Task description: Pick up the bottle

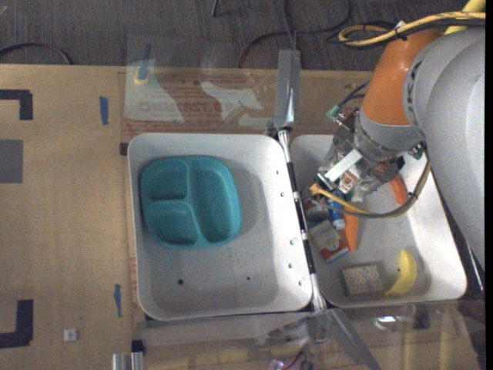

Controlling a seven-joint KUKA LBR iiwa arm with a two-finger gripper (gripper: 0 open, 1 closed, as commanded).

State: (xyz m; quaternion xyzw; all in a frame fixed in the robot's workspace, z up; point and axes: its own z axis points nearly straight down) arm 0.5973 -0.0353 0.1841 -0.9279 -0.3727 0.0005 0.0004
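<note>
My gripper (348,177) hangs low over the upper left part of the right bin (439,284), with the orange-banded wrist just above it. Right below it lies a cluster of small items. Among them is a small piece with blue and white parts (333,220) that may be the bottle; its shape is too crowded and too covered to tell. A yellow cable loops across that cluster. The arm hides the bin's upper right part.
The right bin also holds an orange carrot-like piece (351,230), a small red and white carton (327,243), a tan sponge (362,278) and a yellow banana (402,274). A teal divided plate (189,200) lies in the left bin (231,284). A metal divider (296,214) separates the bins.
</note>
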